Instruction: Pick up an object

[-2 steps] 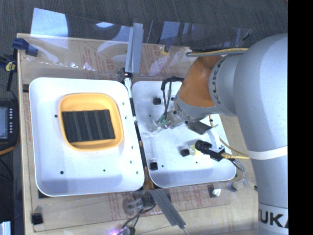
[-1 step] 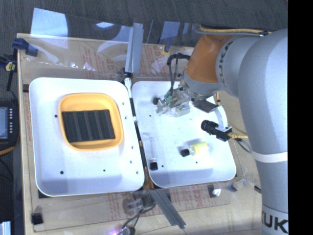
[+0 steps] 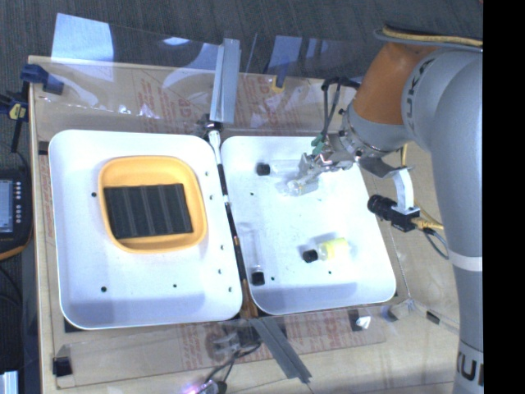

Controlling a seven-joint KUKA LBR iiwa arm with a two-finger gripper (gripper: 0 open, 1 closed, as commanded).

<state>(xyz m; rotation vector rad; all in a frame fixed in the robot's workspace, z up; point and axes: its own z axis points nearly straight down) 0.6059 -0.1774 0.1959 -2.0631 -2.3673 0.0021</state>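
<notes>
My gripper point(image 3: 308, 173) hangs low over the far middle of the right bin point(image 3: 361, 290), under the arm's orange band. A small black object point(image 3: 262, 169) lies to its left on the bin floor. Nearer the front lies a pale yellow object with a black end point(image 3: 326, 249). A clear, hard-to-see item point(image 3: 249, 245) rests by the bin's left wall, with a small black piece point(image 3: 257, 278) below it. Whether anything sits in the gripper is hidden by glare and its own body.
The left bin point(image 3: 82, 294) holds a yellow tray with a dark ribbed insert point(image 3: 150, 209). A metal divider point(image 3: 229, 212) runs between the bins. The grey arm point(image 3: 459, 138) covers the right side, with a black cable fitting point(image 3: 392, 210) beside the right bin.
</notes>
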